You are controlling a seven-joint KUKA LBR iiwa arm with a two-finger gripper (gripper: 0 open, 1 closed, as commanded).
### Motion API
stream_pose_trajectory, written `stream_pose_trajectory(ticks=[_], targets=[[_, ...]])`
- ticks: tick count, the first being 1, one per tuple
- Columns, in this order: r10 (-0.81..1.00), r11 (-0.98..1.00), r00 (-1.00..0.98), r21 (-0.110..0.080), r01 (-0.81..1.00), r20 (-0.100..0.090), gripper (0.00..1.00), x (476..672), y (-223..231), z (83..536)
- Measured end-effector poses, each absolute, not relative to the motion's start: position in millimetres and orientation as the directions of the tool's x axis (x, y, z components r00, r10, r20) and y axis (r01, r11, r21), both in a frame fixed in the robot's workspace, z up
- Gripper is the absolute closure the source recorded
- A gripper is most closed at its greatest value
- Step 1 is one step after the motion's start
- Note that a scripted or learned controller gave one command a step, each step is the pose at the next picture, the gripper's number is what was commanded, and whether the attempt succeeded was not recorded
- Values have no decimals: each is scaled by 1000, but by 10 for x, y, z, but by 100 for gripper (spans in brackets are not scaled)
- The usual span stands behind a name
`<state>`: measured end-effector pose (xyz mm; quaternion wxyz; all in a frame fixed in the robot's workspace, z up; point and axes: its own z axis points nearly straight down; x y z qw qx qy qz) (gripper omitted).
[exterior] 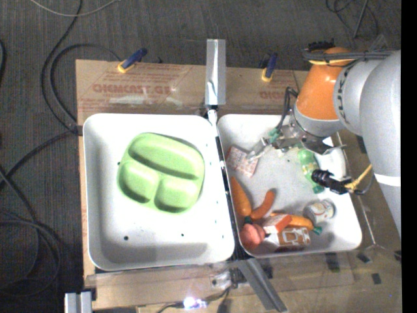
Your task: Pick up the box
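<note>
Bins sit side by side on a cardboard-covered bench, with the grey arm [374, 103] and its orange band reaching in from the right over the right bin [345, 237]. The gripper [281, 137] hangs low over that bin's upper middle, near a small pale packet [242, 162] with red print that lies by the divider; whether its fingers are spread or pressed together cannot be told from this angle, and nothing is seen pinched between them. The box [290, 232], an orange and white carton, lies on its side along the near wall of the right bin, well apart from the gripper. Just beside it are a red rounded toy [252, 234], an orange carrot-like piece [241, 199] and a sausage-shaped piece [263, 205]. A small can [320, 210] rests to the box's right, and a green item [307, 159] lies under the wrist. The left bin [104, 240] holds a green lumpy moulded form [161, 172] near its centre.
</note>
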<state>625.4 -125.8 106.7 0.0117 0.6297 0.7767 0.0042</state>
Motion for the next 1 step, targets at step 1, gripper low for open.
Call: stream_pose_trajectory(ticks=[1], targets=[[974,228,-228,25,973,-10,0,5835,-1204,960]])
